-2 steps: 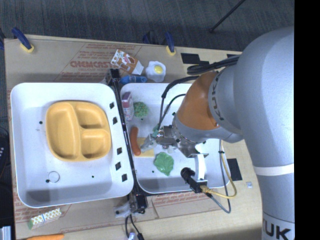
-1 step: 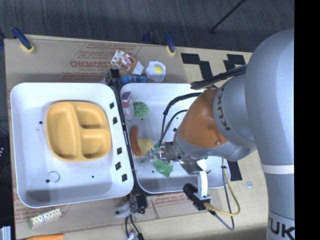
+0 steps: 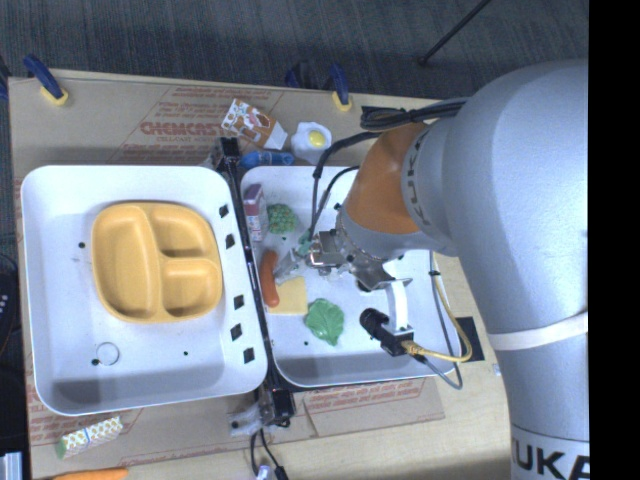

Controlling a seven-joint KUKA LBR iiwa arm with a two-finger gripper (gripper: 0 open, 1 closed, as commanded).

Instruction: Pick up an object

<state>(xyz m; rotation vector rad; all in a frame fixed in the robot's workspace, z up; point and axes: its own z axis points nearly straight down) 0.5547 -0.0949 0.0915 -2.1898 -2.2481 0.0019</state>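
- A dark grey ribbed carpet (image 3: 200, 13) is seen beyond the bench's far edge.
- The bench top is covered by printed brown cardboard (image 3: 190, 123), held by blue clamps (image 3: 45, 78) at its far edge.
- Pale wood (image 3: 470, 418) is shown at the near right.

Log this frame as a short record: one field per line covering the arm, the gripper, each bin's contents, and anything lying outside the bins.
arm: grey with orange band, over the right bin
gripper: low in the right bin, near the orange sausage
right bin contents: sausage, yellow cheese slice, green leaf, broccoli
left bin: yellow divided tray
outside bins: fried egg toy, small carton
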